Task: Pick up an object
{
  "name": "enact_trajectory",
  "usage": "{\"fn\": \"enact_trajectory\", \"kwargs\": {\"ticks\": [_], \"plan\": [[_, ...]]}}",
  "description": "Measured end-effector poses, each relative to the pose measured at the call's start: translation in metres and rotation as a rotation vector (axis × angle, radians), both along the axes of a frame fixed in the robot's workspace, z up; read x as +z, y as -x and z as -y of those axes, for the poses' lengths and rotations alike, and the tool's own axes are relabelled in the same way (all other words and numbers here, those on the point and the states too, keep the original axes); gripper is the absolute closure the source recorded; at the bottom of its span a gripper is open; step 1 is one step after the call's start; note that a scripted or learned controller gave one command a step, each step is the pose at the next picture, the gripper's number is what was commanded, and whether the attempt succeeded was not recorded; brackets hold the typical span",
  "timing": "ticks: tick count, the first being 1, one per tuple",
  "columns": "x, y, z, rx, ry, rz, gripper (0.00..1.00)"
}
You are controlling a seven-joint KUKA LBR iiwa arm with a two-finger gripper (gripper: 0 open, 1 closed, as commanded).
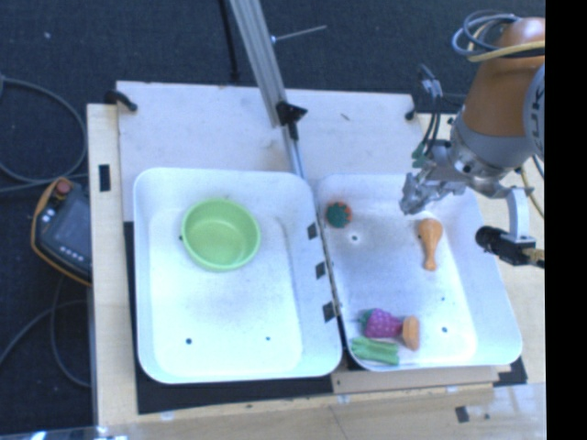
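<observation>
Dark speckled carpet floor (55,26), pale wooden bench top (202,122), slanted aluminium pole (257,39), orange-edged handheld pendant (62,229) at left.

No readable text, label, brand, number or sign anywhere. Handheld control unit (62,230) at 9 o'clock, off bench (202,122): dark screen, nothing legible on it. White bins (229,356) bare of markings. Arm casing at 2 o'clock: no lettering legible.
</observation>
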State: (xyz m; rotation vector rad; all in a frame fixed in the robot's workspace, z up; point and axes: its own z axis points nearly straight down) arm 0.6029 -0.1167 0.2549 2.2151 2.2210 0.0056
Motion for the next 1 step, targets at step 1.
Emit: {"fn": "enact_trajectory", "kwargs": {"ticks": [1], "plan": [[-0.0023, -0.0066, -0.0494, 0.004, -0.001, -0.003, 1.00]]}}
